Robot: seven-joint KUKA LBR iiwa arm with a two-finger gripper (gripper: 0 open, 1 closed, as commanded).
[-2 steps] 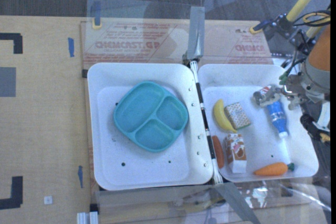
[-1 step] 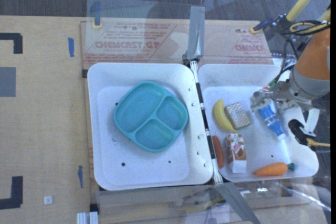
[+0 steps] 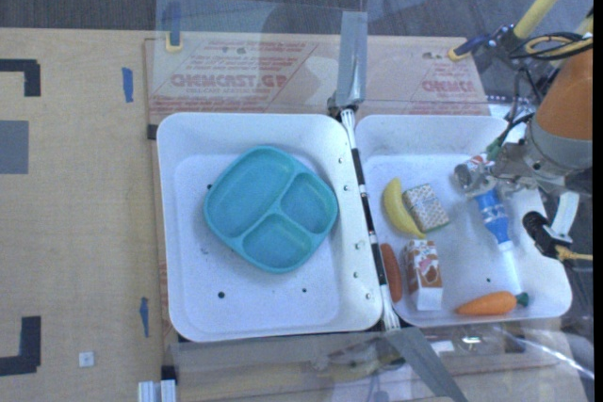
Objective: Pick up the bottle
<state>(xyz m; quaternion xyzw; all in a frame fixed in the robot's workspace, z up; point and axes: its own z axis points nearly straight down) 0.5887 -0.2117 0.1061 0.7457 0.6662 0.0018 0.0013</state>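
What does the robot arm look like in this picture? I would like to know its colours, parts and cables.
The arm enters from the right side of the view. It has a rounded orange band above a grey wrist section. Below that sits a metallic grey gripper with small silver parts. Dark cables, with some blue and yellow wiring, run beside the arm near the top. I cannot read any markings on it.

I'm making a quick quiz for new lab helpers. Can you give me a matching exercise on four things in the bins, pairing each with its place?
Things:
1. teal plate
2. banana
3. carrot
4. bottle

Places:
A. near front edge of right bin
B. right bin, beside the divider
C. left bin
D. right bin, just below the gripper

Pairs: 1-C, 2-B, 3-A, 4-D
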